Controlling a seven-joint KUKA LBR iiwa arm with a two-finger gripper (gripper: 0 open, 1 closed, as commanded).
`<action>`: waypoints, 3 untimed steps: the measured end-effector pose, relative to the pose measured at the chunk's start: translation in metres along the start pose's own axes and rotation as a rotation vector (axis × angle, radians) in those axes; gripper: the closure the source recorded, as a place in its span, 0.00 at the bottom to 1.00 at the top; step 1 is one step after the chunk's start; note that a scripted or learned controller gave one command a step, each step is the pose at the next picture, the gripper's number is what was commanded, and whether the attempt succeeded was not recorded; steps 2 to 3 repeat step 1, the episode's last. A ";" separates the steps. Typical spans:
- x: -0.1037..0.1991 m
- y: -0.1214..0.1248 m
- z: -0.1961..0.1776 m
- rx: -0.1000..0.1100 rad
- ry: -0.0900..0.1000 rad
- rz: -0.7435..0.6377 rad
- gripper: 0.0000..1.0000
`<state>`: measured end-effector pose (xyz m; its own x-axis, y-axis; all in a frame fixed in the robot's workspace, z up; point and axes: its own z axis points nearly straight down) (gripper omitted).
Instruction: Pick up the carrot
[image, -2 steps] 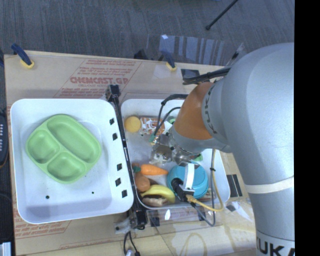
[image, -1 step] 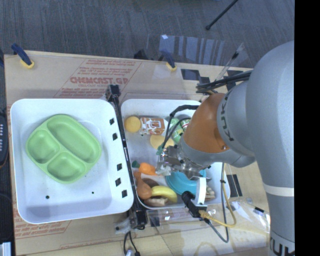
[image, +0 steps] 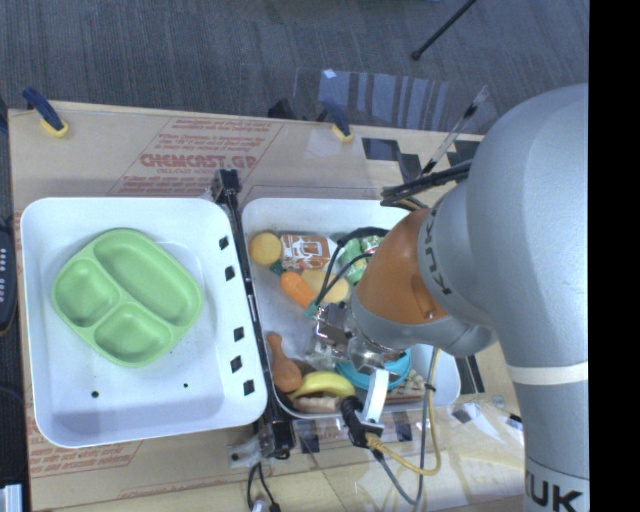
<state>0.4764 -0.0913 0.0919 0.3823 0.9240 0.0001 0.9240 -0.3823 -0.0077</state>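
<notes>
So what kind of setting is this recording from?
Probably a robotics lab bench for pick-and-place trials: a grey arm over two white bins, toy food such as the carrot, and a green divided plate.

One fixed camera looked down at a slant on both white bins (image: 40, 300), from moderately near; the arm (image: 520, 260) entered from right.

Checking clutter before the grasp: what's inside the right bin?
The right bin holds the carrot, a yellow ball, a small carton, a banana and a brown piece. The arm covers the bin's right half.
</notes>
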 end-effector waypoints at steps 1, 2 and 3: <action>0.069 0.004 -0.165 -0.008 0.003 -0.020 1.00; 0.069 0.004 -0.165 -0.008 0.003 -0.020 1.00; 0.069 0.004 -0.165 -0.008 0.003 -0.020 1.00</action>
